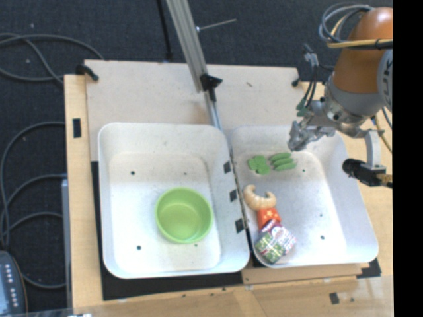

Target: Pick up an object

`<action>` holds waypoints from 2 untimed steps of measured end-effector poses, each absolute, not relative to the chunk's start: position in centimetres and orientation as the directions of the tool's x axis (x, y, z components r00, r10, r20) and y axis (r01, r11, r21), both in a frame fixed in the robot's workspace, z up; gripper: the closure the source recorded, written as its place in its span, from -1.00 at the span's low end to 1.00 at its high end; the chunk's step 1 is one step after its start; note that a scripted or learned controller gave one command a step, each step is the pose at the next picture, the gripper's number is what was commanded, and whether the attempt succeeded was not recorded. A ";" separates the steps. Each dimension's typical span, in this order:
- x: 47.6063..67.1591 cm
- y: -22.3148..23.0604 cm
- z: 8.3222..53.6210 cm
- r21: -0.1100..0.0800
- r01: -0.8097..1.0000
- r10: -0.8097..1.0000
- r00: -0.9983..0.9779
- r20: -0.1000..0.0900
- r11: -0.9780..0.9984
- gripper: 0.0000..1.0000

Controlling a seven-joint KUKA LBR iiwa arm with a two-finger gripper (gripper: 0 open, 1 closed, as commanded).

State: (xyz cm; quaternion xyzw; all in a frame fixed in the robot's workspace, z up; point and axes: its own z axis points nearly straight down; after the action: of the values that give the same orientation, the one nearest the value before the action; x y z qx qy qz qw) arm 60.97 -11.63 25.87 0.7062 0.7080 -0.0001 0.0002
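Observation:
My gripper (299, 141) hangs over the back of the right bin (344, 177), just right of and slightly behind a green toy (271, 163) that lies flat on the bin floor. Nothing shows between the fingers. Nearer the front of the same bin lie a tan curved piece (258, 197) and an orange carrot-like object with a green and white end (273, 236), close to the left wall. A green bowl (184, 214) stands upright in the left bin (125, 150).
A slanted metal pole (192, 45) rises from the bench behind the divide between the bins. Black clips sit along the shared wall (232, 193). Cables lie on the dark floor at the left.

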 end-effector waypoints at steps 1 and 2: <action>61.5 -6.4 26.5 0.002 1.000 1.000 -0.003 0.001 0.003 1.00; 61.9 -1.0 26.9 0.002 1.000 1.000 -0.008 0.001 0.008 1.00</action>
State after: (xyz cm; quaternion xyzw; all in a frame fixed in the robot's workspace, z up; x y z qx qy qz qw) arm 61.86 -0.98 26.91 0.7043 0.7099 0.0012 0.0005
